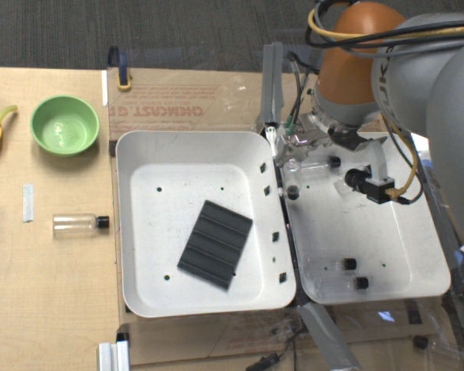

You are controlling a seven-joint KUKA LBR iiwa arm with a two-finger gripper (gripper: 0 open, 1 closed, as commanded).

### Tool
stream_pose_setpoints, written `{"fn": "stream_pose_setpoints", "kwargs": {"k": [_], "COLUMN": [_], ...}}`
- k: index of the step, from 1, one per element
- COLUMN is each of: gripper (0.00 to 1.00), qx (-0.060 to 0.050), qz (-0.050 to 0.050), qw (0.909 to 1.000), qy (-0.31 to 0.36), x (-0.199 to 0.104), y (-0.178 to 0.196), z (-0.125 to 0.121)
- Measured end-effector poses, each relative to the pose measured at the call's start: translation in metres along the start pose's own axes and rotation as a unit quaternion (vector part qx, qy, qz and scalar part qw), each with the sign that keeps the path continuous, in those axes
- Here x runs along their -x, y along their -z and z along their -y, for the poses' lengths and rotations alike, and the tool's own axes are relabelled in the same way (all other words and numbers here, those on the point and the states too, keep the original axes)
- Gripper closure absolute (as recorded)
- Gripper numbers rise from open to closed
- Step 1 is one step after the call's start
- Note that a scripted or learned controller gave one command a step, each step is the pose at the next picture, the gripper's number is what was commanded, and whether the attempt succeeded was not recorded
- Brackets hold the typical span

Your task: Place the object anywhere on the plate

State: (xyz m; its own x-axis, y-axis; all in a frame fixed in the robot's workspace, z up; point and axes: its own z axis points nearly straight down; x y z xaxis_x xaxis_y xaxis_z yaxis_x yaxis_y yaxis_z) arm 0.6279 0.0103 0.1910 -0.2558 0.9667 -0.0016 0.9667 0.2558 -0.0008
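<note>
A dark grey ridged rectangular plate [215, 244] lies tilted on the floor of the left bin [139, 207]. Two small black pieces [349, 265] [361, 283] rest near the front of the right bin [402, 246]. My gripper [292, 178] hangs low over the right bin's back left corner, close to the wall between the bins, under the orange wrist band [356, 52]. A small dark bit [292, 194] sits right below it; whether it is held I cannot tell. The gripper is well behind and to the right of the plate.
On the wooden bench left of the bins stand a green bowl [65, 125], a clear bottle with a black cap [79, 223] lying on its side, and a small white strip [28, 203]. Cables and a black fitting [370, 184] hang off the arm over the right bin.
</note>
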Motion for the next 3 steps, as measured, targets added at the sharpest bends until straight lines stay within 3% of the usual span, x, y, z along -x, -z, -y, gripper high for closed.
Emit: {"fn": "stream_pose_setpoints", "kwargs": {"k": [1,2,3], "gripper": [1.0,1.0,1.0], "qx": [0.0,0.0,0.0], "qz": [-0.001,0.0,0.0], "qw": [0.9923,0.9759,0.9483], "qy": [0.123,0.218,0.317], "x": [-0.08,-0.103,-0.07], "y": [0.0,0.001,0.251], "z": [0.061,-0.04,-0.016]}}
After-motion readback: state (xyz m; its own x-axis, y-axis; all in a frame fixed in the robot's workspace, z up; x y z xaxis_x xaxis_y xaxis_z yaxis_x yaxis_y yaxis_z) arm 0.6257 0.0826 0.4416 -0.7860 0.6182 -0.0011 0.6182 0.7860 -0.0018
